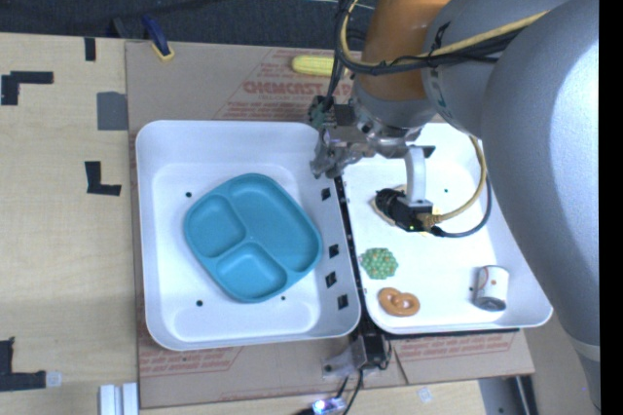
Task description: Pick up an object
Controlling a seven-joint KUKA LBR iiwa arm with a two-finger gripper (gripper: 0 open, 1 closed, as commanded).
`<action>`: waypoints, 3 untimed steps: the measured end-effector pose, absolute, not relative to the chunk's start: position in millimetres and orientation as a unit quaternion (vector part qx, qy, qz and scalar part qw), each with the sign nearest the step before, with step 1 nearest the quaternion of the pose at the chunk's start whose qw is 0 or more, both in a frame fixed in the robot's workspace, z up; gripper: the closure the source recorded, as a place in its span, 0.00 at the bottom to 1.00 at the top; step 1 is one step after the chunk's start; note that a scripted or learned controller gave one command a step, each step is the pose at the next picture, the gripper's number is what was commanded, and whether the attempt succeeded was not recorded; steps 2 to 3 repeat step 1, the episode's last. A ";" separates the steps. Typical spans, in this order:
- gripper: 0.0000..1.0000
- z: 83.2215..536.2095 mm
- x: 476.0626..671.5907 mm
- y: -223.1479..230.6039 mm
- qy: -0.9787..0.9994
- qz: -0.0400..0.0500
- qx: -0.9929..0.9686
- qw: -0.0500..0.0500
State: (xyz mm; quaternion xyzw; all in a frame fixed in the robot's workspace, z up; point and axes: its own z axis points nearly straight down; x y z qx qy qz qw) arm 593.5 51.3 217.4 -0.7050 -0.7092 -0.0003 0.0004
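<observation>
While my tool [334, 148] hangs by the wall [343, 238] between the bins, I cannot tell if it is open. The pretzel [398, 303] lies far off in the right bin [448, 282], so I may grab nothing.

The grey arm [531, 101] reaches in from the right and bends downward; the orange band [409, 18] sits above the wrist [389, 116], with the gripper [329, 148] low at its left.
</observation>
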 end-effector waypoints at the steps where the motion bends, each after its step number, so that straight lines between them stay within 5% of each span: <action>1: 1.00 229.7 625.3 85.4 -0.709 -0.001 -0.706 0.000; 3: 1.00 229.7 625.3 85.4 -0.709 -0.001 -0.706 0.000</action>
